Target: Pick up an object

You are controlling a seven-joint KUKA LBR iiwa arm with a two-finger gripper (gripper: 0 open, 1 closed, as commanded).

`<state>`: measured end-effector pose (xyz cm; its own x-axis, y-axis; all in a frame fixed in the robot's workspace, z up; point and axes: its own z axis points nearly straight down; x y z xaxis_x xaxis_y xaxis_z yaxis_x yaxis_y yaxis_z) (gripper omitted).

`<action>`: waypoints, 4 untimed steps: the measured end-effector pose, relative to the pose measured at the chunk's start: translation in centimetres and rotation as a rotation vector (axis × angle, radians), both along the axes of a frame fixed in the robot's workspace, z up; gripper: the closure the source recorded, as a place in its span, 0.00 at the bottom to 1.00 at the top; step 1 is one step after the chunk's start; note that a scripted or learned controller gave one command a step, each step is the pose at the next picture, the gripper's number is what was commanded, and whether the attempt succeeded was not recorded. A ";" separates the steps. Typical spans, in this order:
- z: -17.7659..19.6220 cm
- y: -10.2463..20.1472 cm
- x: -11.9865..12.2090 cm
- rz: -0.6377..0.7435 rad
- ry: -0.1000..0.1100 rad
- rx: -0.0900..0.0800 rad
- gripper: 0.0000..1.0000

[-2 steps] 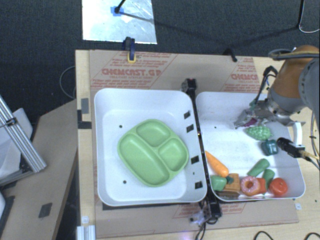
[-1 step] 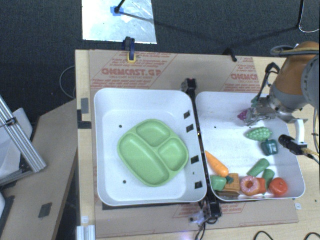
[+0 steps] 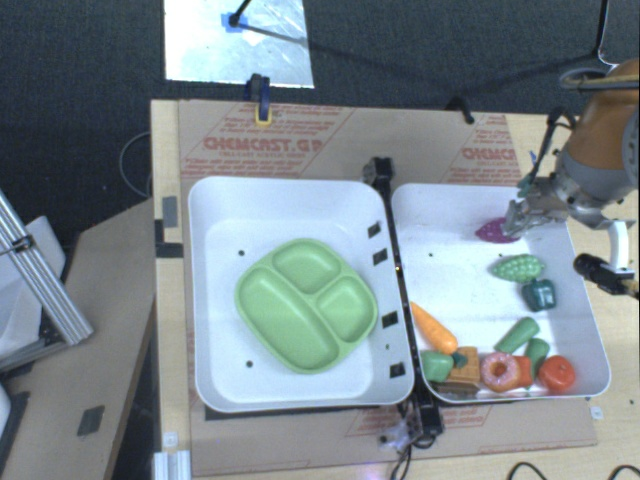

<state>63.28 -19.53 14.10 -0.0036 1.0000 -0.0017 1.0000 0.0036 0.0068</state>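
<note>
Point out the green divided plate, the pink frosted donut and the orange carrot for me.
Green divided plate (image 3: 306, 305): camera view, on its central ridge.
Pink frosted donut (image 3: 498, 370): camera view, on its icing ring.
Orange carrot (image 3: 435, 328): camera view, mid-body.

1 fixed camera, overhead, slanted, both bins (image 3: 300, 193)

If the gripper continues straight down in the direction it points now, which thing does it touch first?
Most likely the purple object: the gripper hangs at its right edge in the right bin. Depth is unclear from this slanted view, so it may instead meet the bare bin floor beside it.
</note>
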 end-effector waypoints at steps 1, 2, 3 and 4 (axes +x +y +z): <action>6.2 -0.3 -0.6 -0.002 -0.002 -0.001 1.00; 8.6 -0.3 -0.4 0.001 0.001 0.000 1.00; 8.6 4.1 -0.4 0.005 0.005 0.003 1.00; 8.0 9.1 -1.8 0.005 0.006 0.004 1.00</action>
<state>61.47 -10.45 22.15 -0.0090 1.0000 0.0020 1.0000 0.0089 0.0008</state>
